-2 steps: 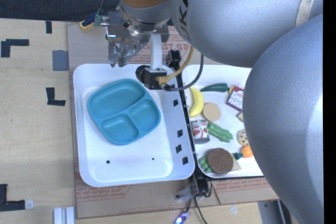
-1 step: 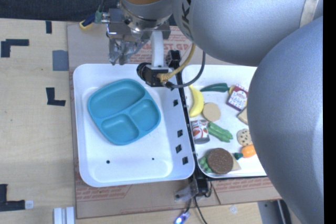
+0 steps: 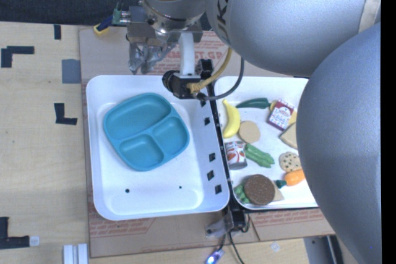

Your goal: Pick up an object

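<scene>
My gripper point(image 3: 143, 60) hangs below the orange band over the brown cardboard, just behind the far rim of the left bin point(image 3: 99, 151). I see nothing in it. A blue divided plate point(image 3: 145, 131) lies in the left bin, in front of the gripper. The right bin point(image 3: 272, 202) holds a banana point(image 3: 231, 119), a small can point(image 3: 236, 154), a green pickle point(image 3: 259, 156), a red box point(image 3: 281, 114), a tan disc point(image 3: 249, 132), a dark round cookie point(image 3: 258, 189) and an orange carrot point(image 3: 295, 177). The arm hides the right part of that bin.
A black cable fitting point(image 3: 179, 83) hangs at the far end of the divider between the bins. The big grey arm body point(image 3: 297, 9) covers the upper right. Bare wooden bench point(image 3: 37, 151) with black marks lies left of the bins.
</scene>
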Motion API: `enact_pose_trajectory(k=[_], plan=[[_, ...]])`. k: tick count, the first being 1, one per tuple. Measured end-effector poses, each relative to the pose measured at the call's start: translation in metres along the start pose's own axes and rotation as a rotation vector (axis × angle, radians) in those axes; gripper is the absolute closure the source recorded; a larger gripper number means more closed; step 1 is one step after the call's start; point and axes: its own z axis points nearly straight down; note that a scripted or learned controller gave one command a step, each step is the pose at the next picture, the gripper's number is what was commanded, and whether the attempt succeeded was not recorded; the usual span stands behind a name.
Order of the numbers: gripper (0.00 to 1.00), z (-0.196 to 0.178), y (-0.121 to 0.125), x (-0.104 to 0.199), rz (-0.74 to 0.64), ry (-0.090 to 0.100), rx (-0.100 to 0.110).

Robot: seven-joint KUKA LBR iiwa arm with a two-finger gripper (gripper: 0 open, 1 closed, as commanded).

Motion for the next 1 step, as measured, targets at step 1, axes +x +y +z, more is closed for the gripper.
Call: enact_pose_trajectory(k=[1], plan=[[1.0,-0.0094,-0.0002,0.0004,-0.001,-0.001,0.001]])
